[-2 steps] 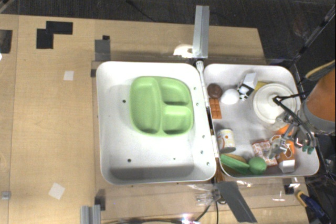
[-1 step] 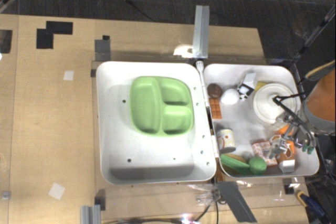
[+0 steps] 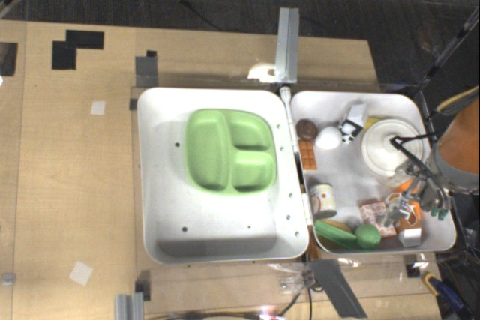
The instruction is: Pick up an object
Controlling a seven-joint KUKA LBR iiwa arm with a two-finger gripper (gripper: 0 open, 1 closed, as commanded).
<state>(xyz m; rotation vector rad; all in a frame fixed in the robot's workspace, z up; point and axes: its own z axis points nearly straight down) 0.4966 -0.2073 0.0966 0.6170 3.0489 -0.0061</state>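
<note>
1. The task names no single object; the likeliest candidates are the small orange-and-white piece (image 3: pixel 406 210) and the crumpled reddish packet (image 3: pixel 373 210) in the lower right corner of the right-hand shallow white bin (image 3: pixel 352 103), since the hand (image 3: pixel 409 195) sits just over them.
2. The hand reaches in low from the right, on the grey arm with its orange band (image 3: pixel 459 148); dark cables and clutter hide its tips, so I cannot tell whether it is spread or pressed together, or whether it grips anything.
3. Just beside these lie a small white block (image 3: pixel 410 237), a green vegetable-shaped toy (image 3: pixel 346 234) along the bin's near wall, and a small printed can (image 3: pixel 323 199).
4. Farther up the same bin stand a round white bowl (image 3: pixel 390 145), a white ball (image 3: pixel 327 138) and a brown ball (image 3: pixel 306 129). The crowding probably makes a clean grasp harder.
5. The left-hand white bin (image 3: pixel 165 183) holds a pale green divided plastic tray (image 3: pixel 229 151), well apart from the hand.
6. Both bins rest side by side on the wooden tabletop (image 3: pixel 67 183).
</note>
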